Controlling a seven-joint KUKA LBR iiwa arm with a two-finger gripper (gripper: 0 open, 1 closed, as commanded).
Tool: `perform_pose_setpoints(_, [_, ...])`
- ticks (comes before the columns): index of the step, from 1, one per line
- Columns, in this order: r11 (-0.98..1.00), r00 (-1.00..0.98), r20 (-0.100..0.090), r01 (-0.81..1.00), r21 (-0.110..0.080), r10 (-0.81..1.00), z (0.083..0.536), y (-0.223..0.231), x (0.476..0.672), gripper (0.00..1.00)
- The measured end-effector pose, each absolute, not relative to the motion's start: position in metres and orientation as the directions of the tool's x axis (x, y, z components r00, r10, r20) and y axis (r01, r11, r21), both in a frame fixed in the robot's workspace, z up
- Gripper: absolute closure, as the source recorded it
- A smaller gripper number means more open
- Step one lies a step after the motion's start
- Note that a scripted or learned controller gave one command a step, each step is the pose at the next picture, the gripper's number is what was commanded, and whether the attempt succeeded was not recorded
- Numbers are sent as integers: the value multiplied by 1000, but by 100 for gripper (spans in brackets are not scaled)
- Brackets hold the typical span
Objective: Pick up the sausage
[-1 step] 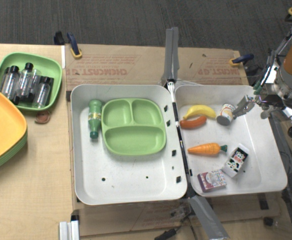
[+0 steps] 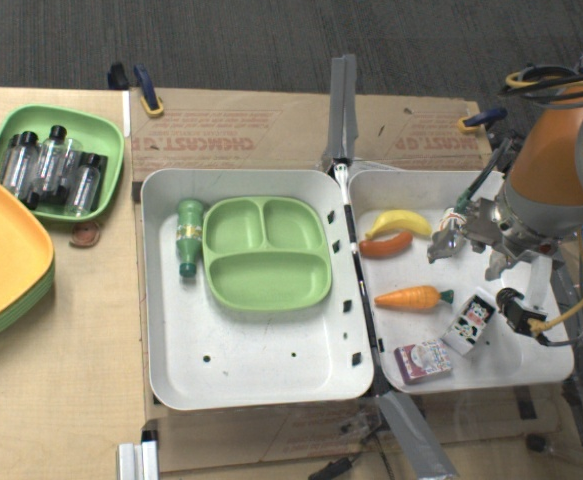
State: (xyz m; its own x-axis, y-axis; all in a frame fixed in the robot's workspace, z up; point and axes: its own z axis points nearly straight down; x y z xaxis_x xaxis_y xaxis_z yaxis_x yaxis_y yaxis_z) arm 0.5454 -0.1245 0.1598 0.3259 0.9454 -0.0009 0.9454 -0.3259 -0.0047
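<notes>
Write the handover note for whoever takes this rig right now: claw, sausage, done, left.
Claw: over the right bin, right of the sausage, holding nothing that can be seen; whether it is open or shut cannot be told.
Sausage: lies in the right bin near its left wall, just under the banana and above the carrot.
Done: arm is over the correct bin; sausage not yet picked up.
Left: move the claw left onto the sausage, close on it and lift, probably taking care not to catch the banana.
</notes>
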Motion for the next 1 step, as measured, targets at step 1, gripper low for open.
perform_pose_setpoints(1, [-101, 101, 2, 995, 18, 995, 100, -108, 516, 0])
